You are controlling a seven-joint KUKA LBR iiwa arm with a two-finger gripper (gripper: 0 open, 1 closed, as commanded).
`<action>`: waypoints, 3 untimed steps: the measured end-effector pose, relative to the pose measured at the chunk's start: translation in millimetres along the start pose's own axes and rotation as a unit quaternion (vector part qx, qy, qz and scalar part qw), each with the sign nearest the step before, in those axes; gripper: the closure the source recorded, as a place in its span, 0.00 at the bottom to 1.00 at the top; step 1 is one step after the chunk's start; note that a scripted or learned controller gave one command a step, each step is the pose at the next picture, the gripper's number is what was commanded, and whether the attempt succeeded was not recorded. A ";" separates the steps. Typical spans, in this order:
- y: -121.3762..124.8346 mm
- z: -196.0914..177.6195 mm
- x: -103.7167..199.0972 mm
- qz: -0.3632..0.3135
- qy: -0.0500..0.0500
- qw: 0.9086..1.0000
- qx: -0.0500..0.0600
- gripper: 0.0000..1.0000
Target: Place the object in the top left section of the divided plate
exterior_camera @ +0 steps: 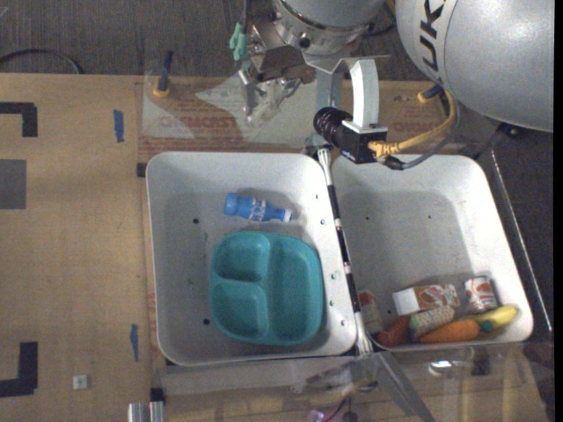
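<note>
Brown board covers the worktop (70, 262), marked with blue tape strips and black corner marks, and two shallow white bins sit on it side by side. From my remote station I note the left bin (167, 236) holds a teal divided plate (266, 288) at its 6 o'clock end, with all three sections bare. A small blue bottle (256, 207) lies on its side at the plate's 12 o'clock, just beside its rim and outside it, on the bin floor. The right bin (422, 227) carries a cluster of toy food along its 6 o'clock wall: a carrot (449, 331), a banana (498, 316), a corn cob (431, 320) and small printed cartons (427, 297). The arm (475, 33) hangs over the bins' 12 o'clock edge, and the pincer (264, 64) sits above the worktop beyond the left bin, well apart from the bottle. I cannot tell how it stands from this angle.
</note>
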State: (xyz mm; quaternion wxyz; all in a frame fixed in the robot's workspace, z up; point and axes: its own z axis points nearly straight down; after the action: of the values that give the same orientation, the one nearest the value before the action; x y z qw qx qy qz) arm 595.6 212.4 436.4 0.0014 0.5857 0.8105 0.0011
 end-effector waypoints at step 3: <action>-73.2 181.8 24.2 -0.164 0.001 0.986 0.001 1.00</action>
State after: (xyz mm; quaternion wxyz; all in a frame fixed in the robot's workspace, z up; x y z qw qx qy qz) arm 519.2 212.4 254.3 -0.0001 0.4445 0.8958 0.0003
